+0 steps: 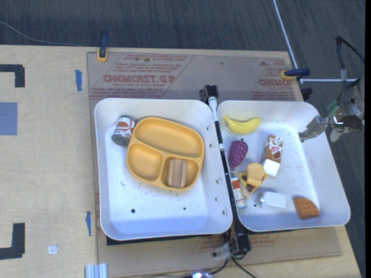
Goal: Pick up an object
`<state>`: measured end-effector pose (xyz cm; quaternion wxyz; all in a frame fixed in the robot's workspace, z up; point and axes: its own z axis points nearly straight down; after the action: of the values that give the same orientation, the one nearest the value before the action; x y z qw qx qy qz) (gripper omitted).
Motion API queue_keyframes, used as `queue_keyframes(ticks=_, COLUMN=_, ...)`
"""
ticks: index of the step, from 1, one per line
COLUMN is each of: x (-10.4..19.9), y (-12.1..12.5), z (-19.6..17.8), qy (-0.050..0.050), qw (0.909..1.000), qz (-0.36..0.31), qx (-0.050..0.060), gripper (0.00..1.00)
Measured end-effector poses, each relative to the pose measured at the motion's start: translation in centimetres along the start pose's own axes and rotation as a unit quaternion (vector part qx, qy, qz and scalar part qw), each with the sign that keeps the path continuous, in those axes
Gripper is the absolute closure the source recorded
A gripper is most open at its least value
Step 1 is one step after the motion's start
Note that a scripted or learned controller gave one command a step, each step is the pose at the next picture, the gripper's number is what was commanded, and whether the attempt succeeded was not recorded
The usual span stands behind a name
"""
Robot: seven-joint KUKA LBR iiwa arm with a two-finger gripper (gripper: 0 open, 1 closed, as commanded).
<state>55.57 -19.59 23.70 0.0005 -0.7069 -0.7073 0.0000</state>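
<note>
So we've got two white bins side by side on the bench. The left bin [110, 213] holds a yellow divided tray [152, 138] with a tan block [177, 172] sitting in its lower right compartment, and a small can [122, 130] lies tipped just off the tray's upper left corner, touching it as far as we can see.

The right bin [324, 184] has all the loose stuff: a banana [242, 124] up top, a purple grape bunch [237, 152] below it, a red and white packet [273, 147] with a white cube [271, 167] at its lower end, a yellow toy [254, 175], a white block [272, 200] and an orange waffle-looking piece [305, 207] near the lower right corner. A thin marker-like stick [237, 190] lies along the divider.

The gripper [313, 129] hangs over the right bin's upper right rim, well apart from everything. We can't tell how its jaws stand, and nothing shows between them.
</note>
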Motion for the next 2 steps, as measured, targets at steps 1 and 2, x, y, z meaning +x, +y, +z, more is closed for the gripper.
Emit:
queue_keyframes(ticks=1, x=0.5, y=1.5, z=11.6, qy=-0.001, qw=1.0000, qz=0.000, qx=-0.005, gripper=0.00)
queue_keyframes(ticks=2, x=2.8, y=-0.9, z=12.8, qy=-0.001, qw=1.0000, qz=0.001, qx=-0.009, gripper=0.00)
